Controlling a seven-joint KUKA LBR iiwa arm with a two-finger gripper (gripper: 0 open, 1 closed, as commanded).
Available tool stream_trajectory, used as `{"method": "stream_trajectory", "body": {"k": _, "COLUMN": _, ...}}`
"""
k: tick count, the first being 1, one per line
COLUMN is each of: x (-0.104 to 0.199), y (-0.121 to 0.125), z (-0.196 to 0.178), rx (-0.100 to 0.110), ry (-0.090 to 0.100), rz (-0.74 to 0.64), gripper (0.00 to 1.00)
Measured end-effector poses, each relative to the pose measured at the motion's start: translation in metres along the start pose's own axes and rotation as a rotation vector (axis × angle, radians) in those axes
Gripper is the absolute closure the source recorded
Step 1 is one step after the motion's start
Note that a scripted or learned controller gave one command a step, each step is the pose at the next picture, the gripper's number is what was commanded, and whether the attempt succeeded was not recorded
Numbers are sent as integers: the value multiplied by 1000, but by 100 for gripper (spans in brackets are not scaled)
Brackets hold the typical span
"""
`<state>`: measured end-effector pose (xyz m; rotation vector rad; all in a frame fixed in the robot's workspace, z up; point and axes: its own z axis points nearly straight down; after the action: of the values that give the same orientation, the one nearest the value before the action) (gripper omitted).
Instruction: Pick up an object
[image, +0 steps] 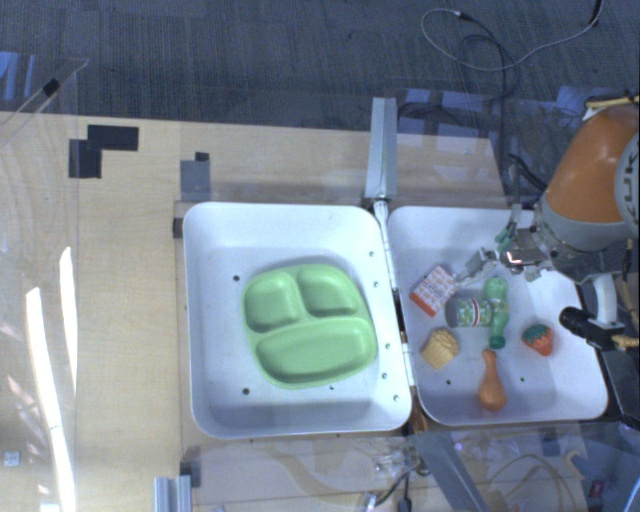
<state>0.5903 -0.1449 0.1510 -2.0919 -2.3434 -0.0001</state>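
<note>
My gripper (508, 262) hangs over the back of the right bin (575, 400), open, with nothing between its fingers. Just below it stands a green bottle (495, 303) beside a grey can (463, 311). A red and white packet (433, 288) lies to their left, near the bin's left wall. Toward the front are a yellow lump (440, 347), an orange bottle-shaped piece (490, 380) and a red fruit with a green top (538, 338).
The left bin (215, 300) holds a green divided plate (310, 325). A metal divider post (381, 150) stands between the bins at the back. The arm's orange band (590, 170) and grey wrist overhang the right bin's back right corner.
</note>
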Motion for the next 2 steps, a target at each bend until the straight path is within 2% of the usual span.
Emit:
{"method": "stream_trajectory", "body": {"k": 1, "x": -28, "y": -35, "z": 64, "rx": -7, "ry": -3, "rz": 10, "gripper": 0}}
{"method": "stream_trajectory", "body": {"k": 2, "x": -28, "y": -32, "z": 52, "rx": -15, "ry": -2, "rz": 9, "gripper": 100}}
